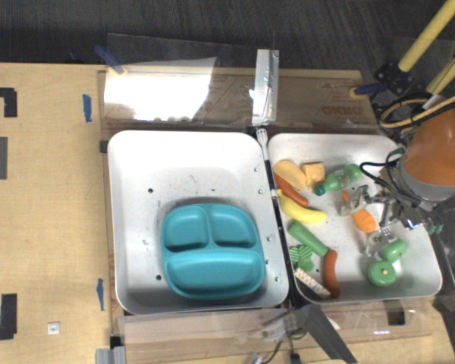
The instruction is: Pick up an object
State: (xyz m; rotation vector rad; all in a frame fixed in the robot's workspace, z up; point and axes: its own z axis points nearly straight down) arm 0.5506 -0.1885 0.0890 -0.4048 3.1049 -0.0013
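Observation:
The right bin (421,283) holds several toy foods. Among them are a yellow banana (304,213), a red chili (294,196), a yellow cheese cube (314,173), a green cucumber (310,240), a brown sausage (331,271) and a round green fruit (381,272). My gripper (368,218) hangs low over the right half of this bin, open. One metal finger (354,198) is above and one below a small orange piece (364,221), which lies on the bin floor between them. The wrist with its orange band (438,158) hides the bin's right rim.
The left bin (129,165) holds a teal divided plate (211,249) at its front. A metal divider post (265,89) stands behind the seam between the bins. Black and yellow cables (398,105) lie at the back right. Another green toy (338,179) sits beside the gripper's upper finger.

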